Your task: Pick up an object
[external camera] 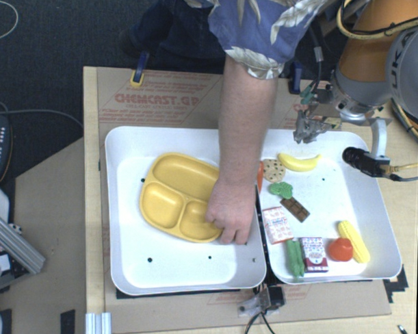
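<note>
You've got two white bins: left bin (123,262), right bin (384,251). Nearest you in the right bin: green item (294,257) upright-ish along the bottom, red/white packet (313,253) just beside it, red tomato (341,250) touching a yellow corn (353,240). Mid bin: pink/white card (277,224), brown bar (294,209), green piece (281,189), cookie (274,170). Far end: banana (299,161), lying flat nr the back wall. Left bin: yellow divided tray (170,196), w/ a person's hand (229,215) resting on its right edge, forearm coming down from the top. Gripper (307,132) hangs over the right bin's back rim, just above the banana, apart from it; nothing between it. Open or closed, can't tell.
</note>
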